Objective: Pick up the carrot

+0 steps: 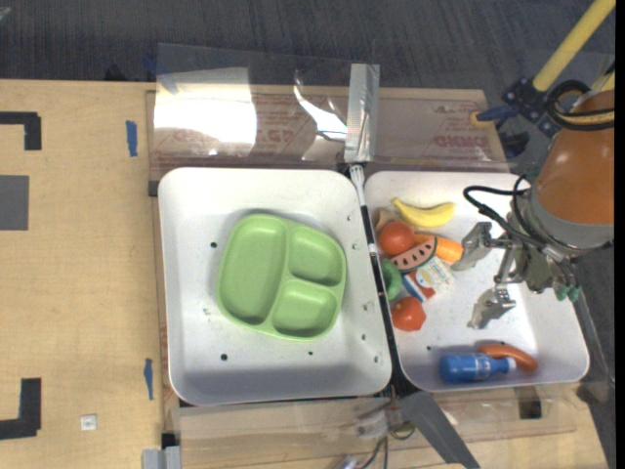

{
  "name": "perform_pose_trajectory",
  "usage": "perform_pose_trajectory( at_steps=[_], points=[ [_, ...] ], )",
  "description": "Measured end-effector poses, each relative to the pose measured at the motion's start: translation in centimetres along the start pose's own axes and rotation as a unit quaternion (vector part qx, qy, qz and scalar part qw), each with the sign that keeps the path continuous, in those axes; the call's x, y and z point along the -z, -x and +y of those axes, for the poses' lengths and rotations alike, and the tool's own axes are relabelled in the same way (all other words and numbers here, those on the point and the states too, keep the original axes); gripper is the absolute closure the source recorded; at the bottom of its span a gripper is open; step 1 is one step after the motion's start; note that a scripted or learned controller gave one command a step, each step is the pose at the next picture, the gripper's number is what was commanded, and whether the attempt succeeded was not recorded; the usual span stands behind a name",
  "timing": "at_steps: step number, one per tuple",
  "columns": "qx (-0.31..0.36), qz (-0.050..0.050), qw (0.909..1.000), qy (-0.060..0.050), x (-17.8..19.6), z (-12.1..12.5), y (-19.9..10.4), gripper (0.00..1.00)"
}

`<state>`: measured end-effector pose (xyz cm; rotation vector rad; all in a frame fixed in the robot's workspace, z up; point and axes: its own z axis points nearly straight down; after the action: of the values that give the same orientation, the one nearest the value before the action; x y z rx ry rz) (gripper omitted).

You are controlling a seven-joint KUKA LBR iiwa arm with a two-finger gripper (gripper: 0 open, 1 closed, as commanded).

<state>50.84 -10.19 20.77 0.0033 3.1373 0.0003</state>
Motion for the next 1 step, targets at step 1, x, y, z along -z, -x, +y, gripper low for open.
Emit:
perform_pose_trajectory(
  at_steps=[1],
  points=[
    [0.043,0.005,0.9991,0.002,-9.72,0.47,5.71,0.00]
  ],
)
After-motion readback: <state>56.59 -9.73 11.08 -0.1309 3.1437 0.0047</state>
